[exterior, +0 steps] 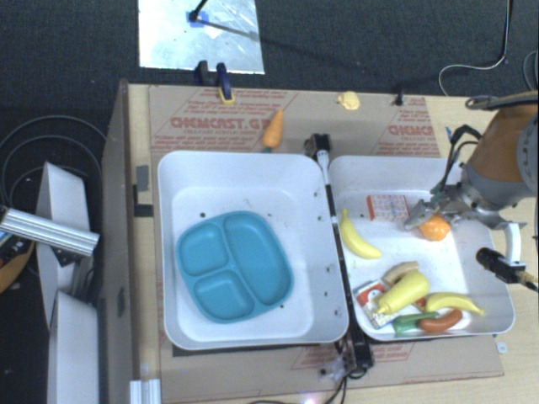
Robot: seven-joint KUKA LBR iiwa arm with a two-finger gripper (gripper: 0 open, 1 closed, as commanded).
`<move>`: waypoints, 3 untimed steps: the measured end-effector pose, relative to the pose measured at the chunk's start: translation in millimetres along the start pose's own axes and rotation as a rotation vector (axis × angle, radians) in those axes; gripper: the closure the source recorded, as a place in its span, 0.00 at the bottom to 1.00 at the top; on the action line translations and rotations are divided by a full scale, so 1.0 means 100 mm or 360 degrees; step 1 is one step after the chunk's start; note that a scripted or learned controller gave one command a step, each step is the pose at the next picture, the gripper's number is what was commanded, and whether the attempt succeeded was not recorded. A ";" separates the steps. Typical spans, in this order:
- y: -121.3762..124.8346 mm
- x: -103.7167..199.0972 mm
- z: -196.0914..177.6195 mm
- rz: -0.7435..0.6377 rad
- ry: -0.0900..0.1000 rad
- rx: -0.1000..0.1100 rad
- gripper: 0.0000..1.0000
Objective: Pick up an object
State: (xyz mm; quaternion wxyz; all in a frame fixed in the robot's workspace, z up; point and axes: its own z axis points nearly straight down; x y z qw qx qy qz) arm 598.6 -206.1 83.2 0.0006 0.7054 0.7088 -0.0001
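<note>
**Tool low over the small orange fruit in the right bin**

The right-hand shallow white plastic bin [480, 268] serves as the landmark. Over its far right part the grey arm with the orange band [508, 154] comes in, and its tool [431, 215] sits right at the small round orange fruit [434, 228], which lies on the bin floor; whether the tool is spread or closed on the fruit I cannot tell (the fruit looks touched, not lifted).

Just left of the fruit, inside the same bin, lies a small white card with red print [386, 206], too blurred to read. Nearer the bin's left wall rests a yellow banana [357, 237]. In the bin's near part sit a yellow squeeze bottle [401, 293], a second, smaller yellow banana [455, 304], and a red sausage-shaped toy [444, 320], close together.

Left of this bin, touching it, stands the second white bin [181, 183] holding a blue three-compartment plastic plate [233, 264]. Beyond both bins the brown cardboard sheet on the tabletop [219, 123] reads "CHEMCAST" in red, with an orange carrot toy [273, 129] upon it.
</note>
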 end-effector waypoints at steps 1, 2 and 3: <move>0.01 0.00 -0.12 -0.0001 0.0000 -0.0007 1.00; 0.08 0.88 -0.01 -0.0010 0.0006 -0.0003 1.00; -0.57 1.36 -1.06 -0.0004 0.0006 -0.0004 1.00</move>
